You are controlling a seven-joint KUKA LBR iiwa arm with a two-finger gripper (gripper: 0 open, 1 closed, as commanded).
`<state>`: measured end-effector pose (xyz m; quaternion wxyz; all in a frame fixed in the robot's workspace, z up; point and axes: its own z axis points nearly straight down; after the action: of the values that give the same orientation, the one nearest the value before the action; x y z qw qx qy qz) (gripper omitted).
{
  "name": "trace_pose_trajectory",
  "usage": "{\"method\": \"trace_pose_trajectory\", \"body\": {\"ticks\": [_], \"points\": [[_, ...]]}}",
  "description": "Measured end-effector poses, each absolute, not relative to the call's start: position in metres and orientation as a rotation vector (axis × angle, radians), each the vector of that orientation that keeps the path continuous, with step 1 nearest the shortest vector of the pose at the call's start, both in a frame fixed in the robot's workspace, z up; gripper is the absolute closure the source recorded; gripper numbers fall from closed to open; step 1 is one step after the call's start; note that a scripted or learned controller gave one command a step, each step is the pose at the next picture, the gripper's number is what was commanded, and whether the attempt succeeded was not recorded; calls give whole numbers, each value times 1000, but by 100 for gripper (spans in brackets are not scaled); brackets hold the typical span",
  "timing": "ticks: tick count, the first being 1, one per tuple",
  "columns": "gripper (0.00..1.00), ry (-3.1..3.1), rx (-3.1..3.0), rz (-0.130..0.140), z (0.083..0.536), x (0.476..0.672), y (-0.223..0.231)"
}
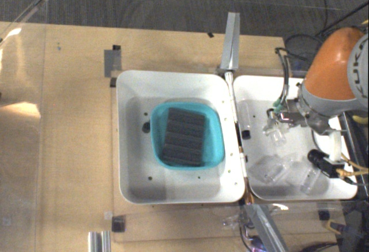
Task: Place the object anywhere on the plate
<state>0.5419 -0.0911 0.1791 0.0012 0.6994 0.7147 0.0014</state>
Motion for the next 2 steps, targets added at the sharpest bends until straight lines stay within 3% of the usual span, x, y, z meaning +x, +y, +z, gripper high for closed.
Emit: {"method": "trace_pose_trajectory", "body": {"ticks": [1,2], "points": [[100,2535,1846,8,186,572,-12],[0,2534,1847,8,186,572,-13]]}}
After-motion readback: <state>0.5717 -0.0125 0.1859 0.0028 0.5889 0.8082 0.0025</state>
